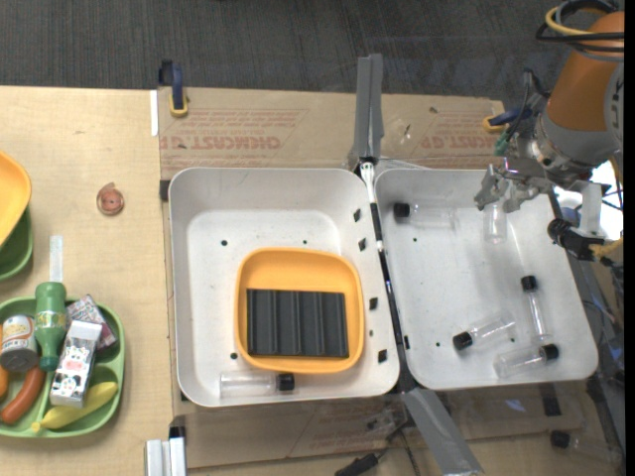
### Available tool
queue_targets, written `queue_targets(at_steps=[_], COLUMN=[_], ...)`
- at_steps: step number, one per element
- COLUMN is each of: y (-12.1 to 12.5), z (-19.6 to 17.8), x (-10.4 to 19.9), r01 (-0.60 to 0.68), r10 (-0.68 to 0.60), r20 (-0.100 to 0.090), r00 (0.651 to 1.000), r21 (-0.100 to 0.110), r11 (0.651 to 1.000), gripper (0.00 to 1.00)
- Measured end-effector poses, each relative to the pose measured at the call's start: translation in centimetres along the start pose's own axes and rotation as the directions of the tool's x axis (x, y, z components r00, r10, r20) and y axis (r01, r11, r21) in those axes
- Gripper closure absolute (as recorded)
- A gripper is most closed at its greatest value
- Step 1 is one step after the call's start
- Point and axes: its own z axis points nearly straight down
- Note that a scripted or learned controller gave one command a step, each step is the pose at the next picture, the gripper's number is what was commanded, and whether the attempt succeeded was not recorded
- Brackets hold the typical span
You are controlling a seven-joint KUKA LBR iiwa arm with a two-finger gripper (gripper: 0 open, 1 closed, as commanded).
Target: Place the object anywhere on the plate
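Arm is seen at upper right, hand (499,198) over the right bin's (437,360) far edge. A clear vial (494,222) hangs straight below it, apparently pinched at its top, so hand is judged clenched on that vial; the grip zone is small and blurred, so that is not certain.

Plate (298,262) sits in the left bin (198,266), orange, with a black ribbed insert (297,323) on it. It is well apart from the hand, across the divider between bins.

Other clear vials with black caps are noted: 1 near the right bin's far-left corner (422,211), 3 near its front right (501,343), 1 in the left bin just in front of the plate (253,385).

Risks:
- Vial is smooth, held by 1 end; slip during transfer is likely if grip is marginal.
- Divider and bin rims could be clipped if carried low.
- Vial is round; it could roll off the plate once released, though the insert's ribs may catch it.
- Transparent target: a missed grasp could pass unnoticed.
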Motion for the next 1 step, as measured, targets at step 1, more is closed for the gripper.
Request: queue_targets(at_steps=[1], y=[0.13], z=[-4.75], x=[0.04], r01=[0.218], r10=[-0.218], r20=[0.001], r00=[0.976], r21=[-0.004], r11=[0.976], gripper=[1.0])
